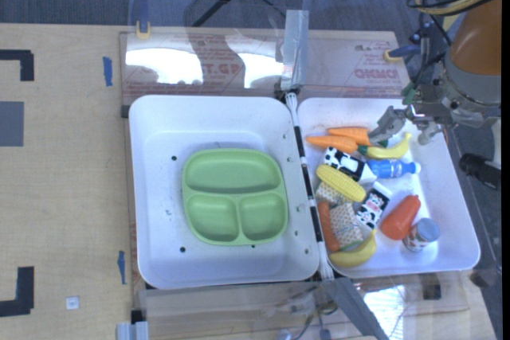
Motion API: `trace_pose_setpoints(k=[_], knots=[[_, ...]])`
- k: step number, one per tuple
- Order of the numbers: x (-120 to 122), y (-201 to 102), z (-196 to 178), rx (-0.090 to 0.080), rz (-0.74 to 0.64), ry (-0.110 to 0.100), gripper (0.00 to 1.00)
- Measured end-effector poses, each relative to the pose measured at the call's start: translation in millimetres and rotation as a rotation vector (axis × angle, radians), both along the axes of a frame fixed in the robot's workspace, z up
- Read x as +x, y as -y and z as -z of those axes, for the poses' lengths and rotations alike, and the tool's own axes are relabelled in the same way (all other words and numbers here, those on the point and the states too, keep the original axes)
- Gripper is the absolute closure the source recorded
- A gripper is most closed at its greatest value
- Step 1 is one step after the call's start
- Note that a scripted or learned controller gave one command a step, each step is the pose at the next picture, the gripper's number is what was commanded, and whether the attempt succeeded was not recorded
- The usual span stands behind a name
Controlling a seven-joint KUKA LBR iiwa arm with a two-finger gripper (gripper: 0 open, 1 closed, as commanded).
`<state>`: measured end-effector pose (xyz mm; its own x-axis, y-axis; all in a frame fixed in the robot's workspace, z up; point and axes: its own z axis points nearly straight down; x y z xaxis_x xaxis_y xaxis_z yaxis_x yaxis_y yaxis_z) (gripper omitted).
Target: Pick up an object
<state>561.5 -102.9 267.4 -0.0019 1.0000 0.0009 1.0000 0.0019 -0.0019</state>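
Your grey two-finger gripper [408,123] hangs over the right white bin's [466,231] far edge, fingers spread, pinching nothing. Beneath lies a small yellow plastic banana [392,149] (partly hidden by the fingers). Red lettering on the clear back panel [351,64] is mirrored, unreadable.

Well off from my claw [408,126], a green divided plate [234,196] lay in the other white bin [151,171] on the tabletop [64,171].
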Motion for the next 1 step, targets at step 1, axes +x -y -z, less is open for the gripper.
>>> trace_pose_setpoints(k=[1], knots=[[15.8,4.8,-0.5,-0.002,0.037,0.005,0.00]])
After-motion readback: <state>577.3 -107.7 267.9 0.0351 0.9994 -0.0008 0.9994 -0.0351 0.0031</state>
